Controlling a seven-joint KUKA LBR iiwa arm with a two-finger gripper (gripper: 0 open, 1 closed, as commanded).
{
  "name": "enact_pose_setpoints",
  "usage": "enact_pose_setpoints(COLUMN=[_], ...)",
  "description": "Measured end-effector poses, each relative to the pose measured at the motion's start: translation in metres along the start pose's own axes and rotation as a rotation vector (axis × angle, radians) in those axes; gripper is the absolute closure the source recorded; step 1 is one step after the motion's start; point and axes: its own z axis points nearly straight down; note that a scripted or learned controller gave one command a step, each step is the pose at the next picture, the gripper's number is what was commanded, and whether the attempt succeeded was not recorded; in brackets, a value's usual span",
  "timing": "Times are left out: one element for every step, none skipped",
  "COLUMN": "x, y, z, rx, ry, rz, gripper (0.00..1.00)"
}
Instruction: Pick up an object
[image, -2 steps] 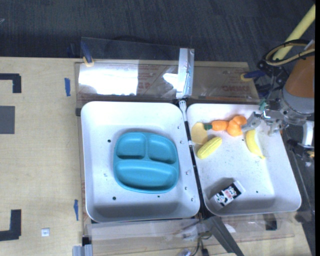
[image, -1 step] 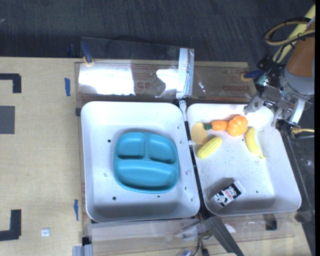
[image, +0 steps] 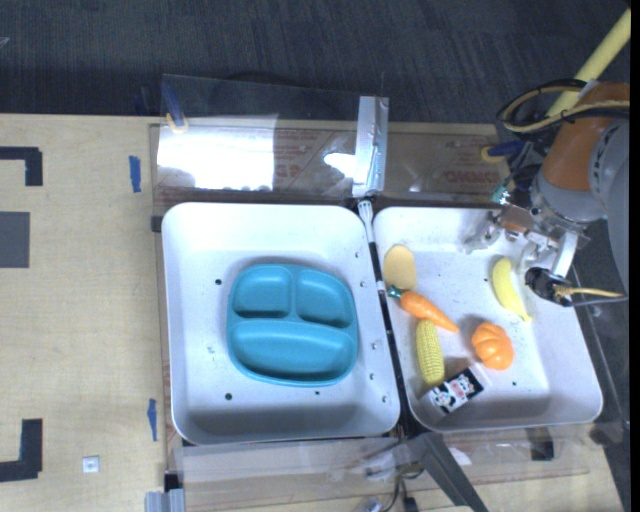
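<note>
The right bin (image: 575, 385) holds several toy foods. A pale yellow potato-like piece (image: 399, 265) lies at its back left, with an orange carrot (image: 426, 308) just in front of it. An ear of corn (image: 429, 351) lies along the left side, and a small orange pumpkin (image: 492, 343) sits near the middle. A yellow banana (image: 508, 288) lies toward the right wall. A small black-and-white box (image: 457, 389) rests at the front. My gripper (image: 524, 236) hovers over the bin's back right corner, just behind the banana, with nothing seen in it.
The left bin (image: 190, 330) carries a blue divided plate (image: 293, 322) in its middle. A clear plastic panel (image: 265, 150) with a metal bracket (image: 371, 145) stands behind the bins. Cables (image: 530, 110) hang around the arm at the upper right.
</note>
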Motion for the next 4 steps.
enact_pose_setpoints(x=[-0.008,-0.026,-0.031,0.029], y=[-0.057,-0.058,-0.057,-0.06], z=[-0.026,0.007,0.002,-0.017], rx=[0.006,0.007,0.0,0.0], ry=[-0.009,0.009,-0.004,-0.008], rz=[0.181,0.112,0.112,0.109], gripper=[0.0,0.0,1.0,1.0])
